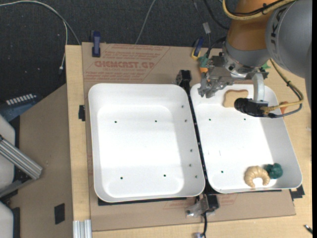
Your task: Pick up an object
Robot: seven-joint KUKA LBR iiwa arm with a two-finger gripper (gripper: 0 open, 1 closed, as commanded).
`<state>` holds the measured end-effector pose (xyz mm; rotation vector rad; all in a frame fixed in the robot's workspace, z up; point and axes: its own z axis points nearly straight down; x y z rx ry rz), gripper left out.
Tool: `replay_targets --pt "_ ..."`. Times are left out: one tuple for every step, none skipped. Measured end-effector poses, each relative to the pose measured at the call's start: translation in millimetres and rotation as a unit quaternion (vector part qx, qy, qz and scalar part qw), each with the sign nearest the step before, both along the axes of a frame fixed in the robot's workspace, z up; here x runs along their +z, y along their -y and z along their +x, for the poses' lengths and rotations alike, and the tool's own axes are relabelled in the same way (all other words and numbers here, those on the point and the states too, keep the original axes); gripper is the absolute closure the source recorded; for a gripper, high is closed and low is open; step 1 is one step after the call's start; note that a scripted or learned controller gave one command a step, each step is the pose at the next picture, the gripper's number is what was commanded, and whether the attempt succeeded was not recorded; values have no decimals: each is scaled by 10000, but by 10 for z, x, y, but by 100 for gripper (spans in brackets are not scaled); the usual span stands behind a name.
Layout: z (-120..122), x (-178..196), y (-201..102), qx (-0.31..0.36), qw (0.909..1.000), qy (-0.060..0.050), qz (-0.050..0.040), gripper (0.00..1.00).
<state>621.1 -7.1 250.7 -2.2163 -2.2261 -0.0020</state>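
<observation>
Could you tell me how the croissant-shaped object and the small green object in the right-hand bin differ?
The croissant is tan, curved like a crescent and the larger; the green object is dark teal, rounder and smaller. The croissant lies left of the green object. Both sit touching in the right bin's near corner, apart from the gripper.

- A croissant [257, 176], pale tan and curved like a crescent, lies flat on the floor of the right bin [233, 148], in its near right corner, its open side turned toward the near rim.
- A small dark teal object [274, 170], rounded and lumpy, sits just beside the croissant on its right, touching or almost touching it, close to the bin's right wall.
- A flat beige piece [232, 98] with rounded edges lies at the far end of the same bin, well apart from the other two; part of it is hidden by the arm's hardware.
</observation>
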Motion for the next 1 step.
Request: replay_targets --pt "-25 0 -525 1 10000 1 1 100"
